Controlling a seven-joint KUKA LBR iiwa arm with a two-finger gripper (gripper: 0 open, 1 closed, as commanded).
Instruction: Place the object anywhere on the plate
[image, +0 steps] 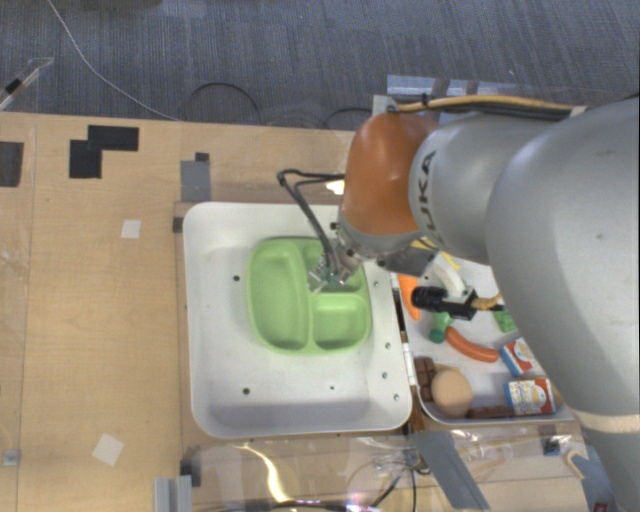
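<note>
A light green plate (285, 300) with three compartments lies in the left white bin (215, 330), toward its upper right. My gripper (328, 274) hangs low over the plate's right side, right at the ridge where the compartments meet. Its metal tip is small and partly covered by the orange wrist band (380, 180), so I cannot make out anything held in it. The plate's visible compartments show plain green.
The grey arm covers most of the right bin (430, 412). In its visible part lie an orange sausage-like piece (470, 346), a tan ball (452, 390), a brown block (426, 378), a small can (527, 396) and a small green piece (439, 323).
</note>
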